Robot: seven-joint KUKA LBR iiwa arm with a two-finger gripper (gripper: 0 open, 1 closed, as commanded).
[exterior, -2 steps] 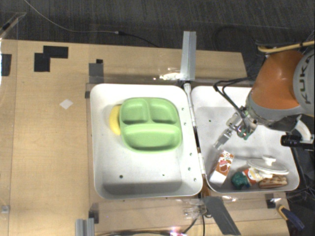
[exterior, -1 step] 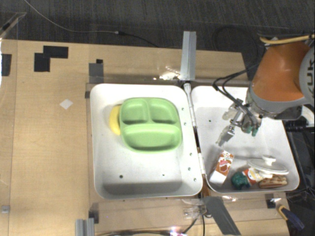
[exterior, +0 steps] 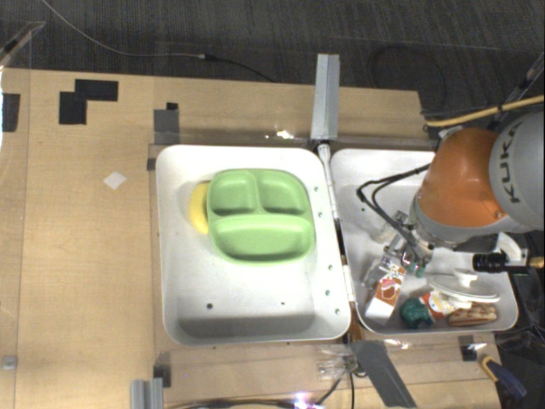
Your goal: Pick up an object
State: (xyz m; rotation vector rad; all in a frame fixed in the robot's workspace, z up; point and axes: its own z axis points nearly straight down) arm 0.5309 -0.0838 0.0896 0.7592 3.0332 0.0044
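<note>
The wooden desk sits on dark grey carpet and carries two white bins side by side. The left bin holds a green divided plate lying over a yellow object. In the right bin, the gripper hangs over the clutter near the front edge; I cannot tell whether it is released or clenched. Just below it lie a small red-and-white carton, a dark green object and a white utensil.
</note>
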